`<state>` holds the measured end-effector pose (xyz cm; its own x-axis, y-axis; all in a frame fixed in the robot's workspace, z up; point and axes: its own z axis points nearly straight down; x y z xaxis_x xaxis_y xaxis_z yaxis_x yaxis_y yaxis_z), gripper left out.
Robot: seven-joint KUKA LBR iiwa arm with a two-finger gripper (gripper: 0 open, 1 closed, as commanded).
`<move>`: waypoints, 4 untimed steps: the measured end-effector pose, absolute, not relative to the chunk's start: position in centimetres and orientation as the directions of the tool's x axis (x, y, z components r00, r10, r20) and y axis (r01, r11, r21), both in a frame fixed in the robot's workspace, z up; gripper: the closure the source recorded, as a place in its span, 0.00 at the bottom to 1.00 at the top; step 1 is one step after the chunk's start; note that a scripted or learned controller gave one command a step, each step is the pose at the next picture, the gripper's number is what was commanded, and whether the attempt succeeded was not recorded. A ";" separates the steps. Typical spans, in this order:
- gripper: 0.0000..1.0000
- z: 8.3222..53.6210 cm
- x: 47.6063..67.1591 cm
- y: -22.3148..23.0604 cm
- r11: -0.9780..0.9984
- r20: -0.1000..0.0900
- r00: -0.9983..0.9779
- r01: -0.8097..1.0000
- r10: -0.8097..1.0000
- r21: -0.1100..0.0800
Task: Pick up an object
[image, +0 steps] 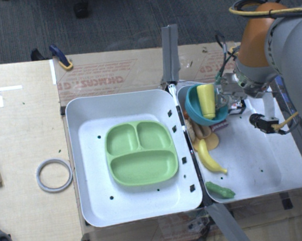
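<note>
Jaws hidden behind the wrist hardware and the bowl rim; impossible to tell whether spread or pressed together. Gripper (225, 96) low at the far left part of the right bin (267, 179), touching or just beside a teal bowl (195, 112) with a yellow cup (207, 100) standing inside it. No clear sight of anything between the fingers, so no claim of a hold.

Probably the grasp step in hand, with the bowl or the cup as the chosen object. Next move: a firm closing on the rim, then a straight lift, slow enough not to tip the cup out.

Just under the bowl, some brown pieces (203, 136), hard to identify. Nearer the camera, a banana (209, 159), and at the near edge a green vegetable-shaped toy (221, 190).

In the left bin (84, 152), a green divided plate (141, 153), well apart from the gripper.

Arm (286, 46) reaching in from the right, orange band (256, 41) above the wrist, wrist bent down and leftward toward the bowl.
</note>
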<state>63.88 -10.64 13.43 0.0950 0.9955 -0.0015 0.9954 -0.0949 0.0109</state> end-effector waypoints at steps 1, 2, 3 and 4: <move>1.00 12.4 65.7 -17.4 -0.239 -0.004 0.239 0.971 0.971 0.004; 1.00 17.7 65.3 -13.6 -0.452 -0.002 0.452 0.892 0.892 -0.002; 1.00 19.5 62.0 -13.8 -0.693 -0.003 0.693 0.721 0.721 -0.002; 1.00 10.6 64.4 -11.4 -0.828 0.001 0.828 0.560 0.560 0.008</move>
